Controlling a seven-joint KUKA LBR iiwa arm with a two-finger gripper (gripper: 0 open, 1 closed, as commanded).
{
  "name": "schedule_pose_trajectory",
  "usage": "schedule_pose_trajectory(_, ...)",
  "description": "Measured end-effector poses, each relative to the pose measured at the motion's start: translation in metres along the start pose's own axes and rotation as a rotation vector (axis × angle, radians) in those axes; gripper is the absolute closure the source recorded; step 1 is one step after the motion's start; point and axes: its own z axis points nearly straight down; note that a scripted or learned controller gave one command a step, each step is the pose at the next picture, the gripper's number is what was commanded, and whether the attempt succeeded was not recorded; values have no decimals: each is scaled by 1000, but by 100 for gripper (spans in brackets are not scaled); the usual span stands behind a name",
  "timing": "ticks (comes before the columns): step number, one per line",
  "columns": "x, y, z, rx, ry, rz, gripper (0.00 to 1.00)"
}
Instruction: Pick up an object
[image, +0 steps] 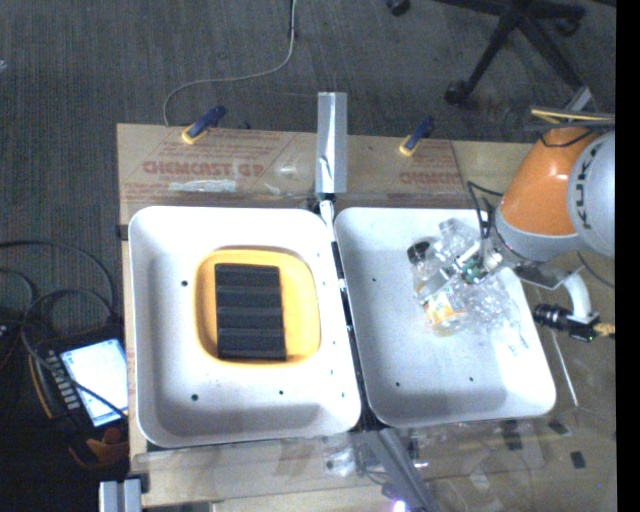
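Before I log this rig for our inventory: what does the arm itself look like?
The arm is a rounded grey shell with a broad orange band and dark lettering on the grey. Its gripper looks clear and glassy, with small green and dark parts and thin dark cables running to it.

left bin (160, 300): white, smooth matt plastic | yellow tray (205, 310): glossy plastic rim, black ribbed matt insert | right bin (400, 350): same white plastic | gripper (462, 275): clear, glinting plastic | bench board (250, 165): brown cardboard-like, matt
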Motion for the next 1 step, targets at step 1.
schedule_pose_trajectory(1, 44, 61, -53, 31, 23, -103, 100)
